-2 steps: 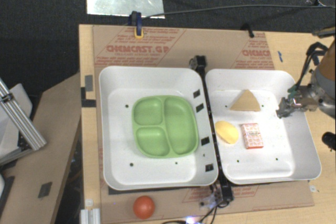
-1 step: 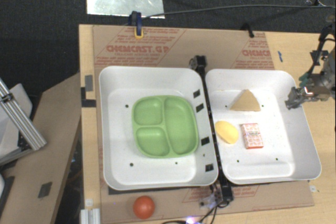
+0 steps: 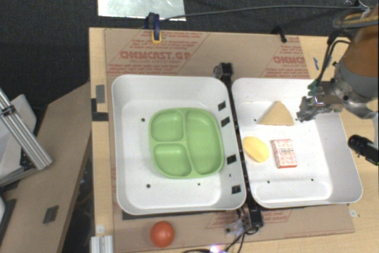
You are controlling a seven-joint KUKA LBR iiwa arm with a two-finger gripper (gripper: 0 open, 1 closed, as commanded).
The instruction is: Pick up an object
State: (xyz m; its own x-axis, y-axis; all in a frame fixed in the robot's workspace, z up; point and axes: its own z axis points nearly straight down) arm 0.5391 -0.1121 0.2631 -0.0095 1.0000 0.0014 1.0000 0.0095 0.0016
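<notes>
The right bin [image 3: 337, 186] holds three objects: a tan wedge [image 3: 276, 115] at the back, a yellow lemon-like piece [image 3: 256, 149] near the left wall, and a small red and white box [image 3: 283, 153] beside it. My gripper [image 3: 308, 108] hangs over the right bin's back right part, just right of the tan wedge, a short gap apart from it. Nothing shows between its fingers, and their spread is too small to read. A green divided plate [image 3: 185, 142] lies in the middle of the left bin [image 3: 127, 127].
A red ball [image 3: 162, 233] lies on the bench in front of the left bin. Black clips [image 3: 225, 70] line the divider between the bins. The arm's orange band [image 3: 362, 50] fills the upper right. A metal frame [image 3: 23, 139] stands at the left edge.
</notes>
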